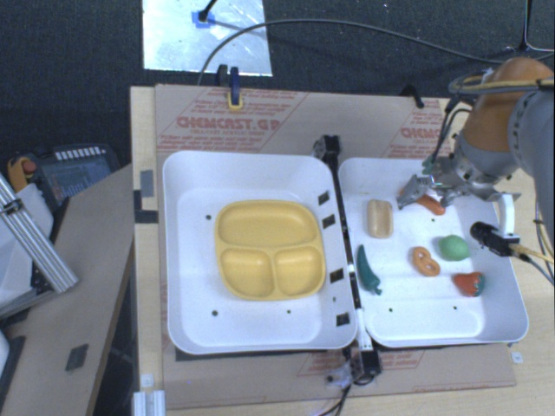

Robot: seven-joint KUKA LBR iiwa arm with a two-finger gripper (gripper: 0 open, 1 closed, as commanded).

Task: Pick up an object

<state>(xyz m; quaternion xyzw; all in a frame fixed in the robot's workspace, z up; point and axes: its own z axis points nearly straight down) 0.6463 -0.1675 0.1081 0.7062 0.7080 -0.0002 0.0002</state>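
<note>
**Gripper closes in on orange piece in right bin**

The gripper (422, 193) hangs over an orange toy piece (431, 204) at the back of the right bin (503, 319), 1 of 6 small items there; whether it grips anything cannot be told. The piece looks light, rigid and smooth, probably best pinched across its narrow middle. The left bin (186, 319) holds a yellow tray (260, 250).

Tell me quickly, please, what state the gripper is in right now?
Gripper: low over the right bin, right at an orange carrot-shaped toy; open or closed cannot be told, and no hold on the toy is visible.
</note>
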